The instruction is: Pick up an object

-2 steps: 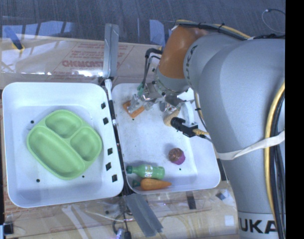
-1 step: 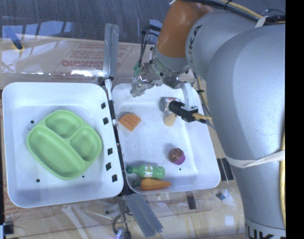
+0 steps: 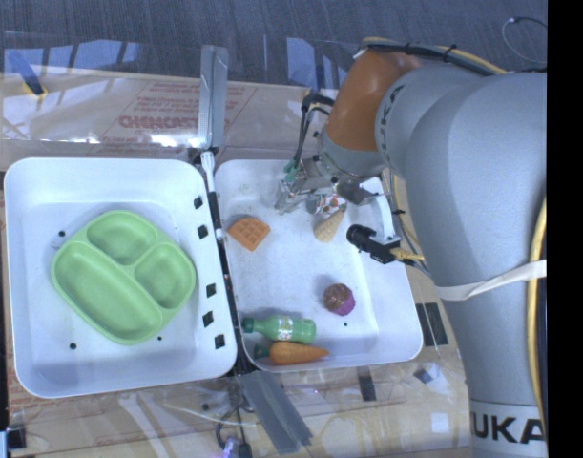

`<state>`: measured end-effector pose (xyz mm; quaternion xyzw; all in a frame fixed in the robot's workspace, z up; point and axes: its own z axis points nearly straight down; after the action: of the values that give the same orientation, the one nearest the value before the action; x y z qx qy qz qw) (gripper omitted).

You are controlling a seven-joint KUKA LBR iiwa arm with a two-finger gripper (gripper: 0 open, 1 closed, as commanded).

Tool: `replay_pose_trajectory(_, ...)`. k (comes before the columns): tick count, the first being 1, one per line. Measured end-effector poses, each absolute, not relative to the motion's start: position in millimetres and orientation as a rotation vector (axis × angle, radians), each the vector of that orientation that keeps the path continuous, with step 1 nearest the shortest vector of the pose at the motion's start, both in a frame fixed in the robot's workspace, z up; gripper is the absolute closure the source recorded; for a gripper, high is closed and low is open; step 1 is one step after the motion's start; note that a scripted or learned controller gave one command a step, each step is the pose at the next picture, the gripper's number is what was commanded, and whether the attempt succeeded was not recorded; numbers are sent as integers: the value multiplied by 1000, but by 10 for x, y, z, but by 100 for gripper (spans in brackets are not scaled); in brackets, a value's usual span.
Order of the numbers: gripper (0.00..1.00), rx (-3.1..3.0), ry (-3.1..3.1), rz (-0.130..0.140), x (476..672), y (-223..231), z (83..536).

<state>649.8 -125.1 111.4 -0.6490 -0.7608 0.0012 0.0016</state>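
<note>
My gripper (image 3: 296,197) hangs low over the far part of the right bin (image 3: 396,337), reaching in from the right. Just to its right, very close to it, lies a toy ice-cream cone (image 3: 329,223). A square orange waffle (image 3: 248,232) lies to the gripper's lower left, apart from it. Further toward the front sits a purple round fruit (image 3: 338,299). A green bottle (image 3: 281,329) and an orange carrot (image 3: 297,353) lie along the bin's front wall.
The left bin (image 3: 24,351) holds a green divided plate (image 3: 124,275). A raised divider (image 3: 215,256) runs between the two bins. The grey arm (image 3: 463,179) covers the right bin's right edge.
</note>
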Motion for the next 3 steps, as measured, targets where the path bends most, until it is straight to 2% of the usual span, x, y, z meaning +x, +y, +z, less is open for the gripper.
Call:
replay_pose_trajectory(1, 0, -2037, -2390, 3, 6503, -1249, 1124)
replay_pose_trajectory(2, 0, -1944, -2468, 0, 6527, -1532, 1427)
replay_pose_trajectory(3, 0, -1949, -2470, -3, 6526, -1967, 1261)
